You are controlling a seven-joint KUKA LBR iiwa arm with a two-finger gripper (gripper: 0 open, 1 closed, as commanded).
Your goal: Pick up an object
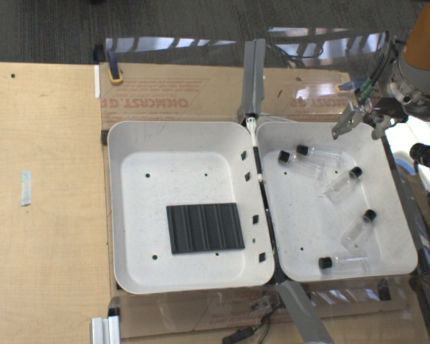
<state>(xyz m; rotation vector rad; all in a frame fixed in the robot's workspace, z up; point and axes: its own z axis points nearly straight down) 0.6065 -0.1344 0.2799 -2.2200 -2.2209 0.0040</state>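
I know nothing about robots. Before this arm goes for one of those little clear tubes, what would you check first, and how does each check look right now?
1. Something to pick: several clear tubes with black caps, like the tube at the back of the right bin. Ok.
2. Tubes lie apart, not stacked. Ok.
3. pincer carries nothing: it shows nothing between its fingers. Ok.
4. Pincer above a tube: it sits over the bin's far rim, off to the side. Not ok.
5. Fingers spread enough: they look parted. Ok.
6. Black ridged slab lies in the left bin, out of the way. Ok.
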